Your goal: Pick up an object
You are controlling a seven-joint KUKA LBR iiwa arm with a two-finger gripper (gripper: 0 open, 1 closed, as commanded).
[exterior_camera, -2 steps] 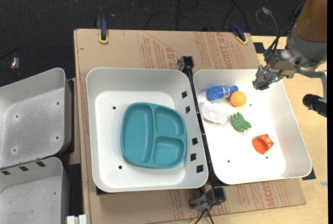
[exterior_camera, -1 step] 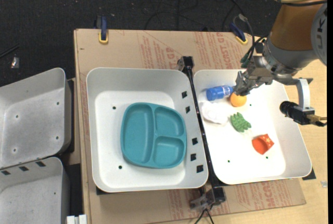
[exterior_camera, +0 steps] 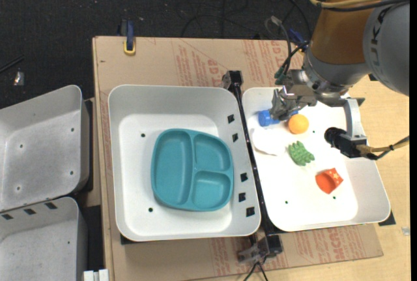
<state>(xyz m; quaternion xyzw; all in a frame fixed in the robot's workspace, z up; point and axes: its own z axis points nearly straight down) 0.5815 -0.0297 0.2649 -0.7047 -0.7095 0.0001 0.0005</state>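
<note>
gripper [exterior_camera: 285,105] low in right bin [exterior_camera: 365,208], just beside blue block [exterior_camera: 265,118] and orange ball [exterior_camera: 298,124], likely lining up a grab; can't tell if it's open or closed.

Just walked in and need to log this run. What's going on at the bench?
The grey arm reaches in from the right, and its pincer hangs over the far left part of the right bin, beside a small blue piece and an orange ball. I can't tell whether it has hold of anything. A green toy and a red piece lie nearer in that bin. The left bin holds a teal divided plate.
</note>
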